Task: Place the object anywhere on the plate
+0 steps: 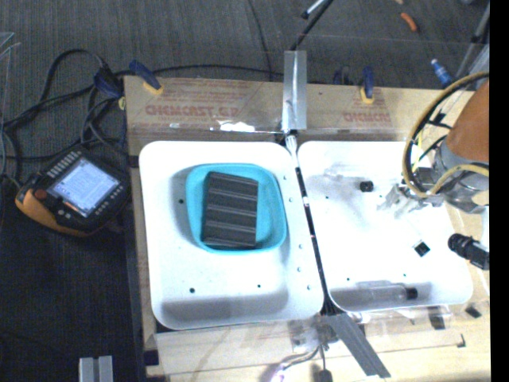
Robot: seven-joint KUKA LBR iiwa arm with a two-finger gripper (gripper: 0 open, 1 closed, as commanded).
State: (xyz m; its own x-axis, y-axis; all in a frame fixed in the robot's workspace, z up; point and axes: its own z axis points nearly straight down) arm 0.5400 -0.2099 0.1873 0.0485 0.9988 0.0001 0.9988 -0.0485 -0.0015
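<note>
The bench [199,106], a board with clamps along its far edge, is bearing two shallow white bins standing side by side, their inner rims touching along a centre seam. The left bin [167,285] is showing open floor along its near side and a narrower margin down its left side. The right bin [350,237] is lying almost wholly bare, offering wide room for movement across its middle and near floor. The arm [477,126], grey with an orange band, is reaching in over the right bin's far right rim, with yellow and black cables looping beside it. A blue plate [274,217] is sitting in the upper middle of the left bin, its right rim lying close to the centre seam and its far rim near the bin's far wall. The object [231,209], a dark ribbed rectangular block, is resting flat on the plate, filling most of it and staying inside the rim on all sides. The gripper [409,201] is hanging above the right bin's upper right area, well apart from the plate and block; whether it is spread or pressed together cannot be told, and nothing is showing in its grasp. Small items are lying in the right bin: a clear tube [386,291] along the near wall, a small dark knob [366,186] towards the far side, and a black chip [421,249] towards the right.
</note>
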